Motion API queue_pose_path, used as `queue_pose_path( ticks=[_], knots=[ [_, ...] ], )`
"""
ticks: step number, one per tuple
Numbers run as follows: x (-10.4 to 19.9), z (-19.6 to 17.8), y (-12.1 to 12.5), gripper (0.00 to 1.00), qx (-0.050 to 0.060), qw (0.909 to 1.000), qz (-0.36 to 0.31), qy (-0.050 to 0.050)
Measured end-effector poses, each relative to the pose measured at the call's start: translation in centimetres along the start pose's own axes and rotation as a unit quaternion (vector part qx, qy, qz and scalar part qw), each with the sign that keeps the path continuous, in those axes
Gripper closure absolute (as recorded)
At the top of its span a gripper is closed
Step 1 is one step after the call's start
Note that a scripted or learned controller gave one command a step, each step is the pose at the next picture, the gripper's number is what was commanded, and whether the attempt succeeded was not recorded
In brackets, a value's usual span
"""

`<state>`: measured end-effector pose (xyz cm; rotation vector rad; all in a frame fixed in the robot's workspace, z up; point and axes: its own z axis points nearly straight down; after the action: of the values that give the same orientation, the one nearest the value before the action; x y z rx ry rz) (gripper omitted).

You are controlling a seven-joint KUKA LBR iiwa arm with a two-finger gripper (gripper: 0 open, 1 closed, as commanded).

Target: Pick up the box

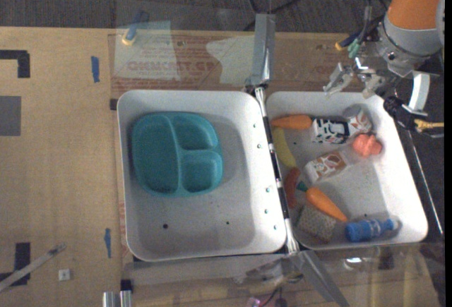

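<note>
We see the jaws (347, 80) spread above the right white bin's (413, 189) rim, the small brown-and-white carton box (325, 167) lying untouched among toys.

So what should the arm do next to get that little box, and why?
Probably swing the pincer down and inward over the box. The pincer hangs above the right bin's far rim, holding nothing, while the box lies mid-bin among the carrots and the cow-patterned carton.

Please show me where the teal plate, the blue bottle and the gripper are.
teal plate (176, 154), camera view, on its centre divider.
blue bottle (369, 229), camera view, on its body.
gripper (351, 78), camera view, midway between its fingertips.
</note>
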<state>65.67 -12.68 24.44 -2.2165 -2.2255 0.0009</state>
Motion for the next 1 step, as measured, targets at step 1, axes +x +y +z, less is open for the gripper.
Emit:
queue_pose_path(
  ticks=[1],
  knots=[
    [0.04, -1.1, 0.1, 1.0, -0.002, 1.0, -0.001, -0.001]
  ],
)
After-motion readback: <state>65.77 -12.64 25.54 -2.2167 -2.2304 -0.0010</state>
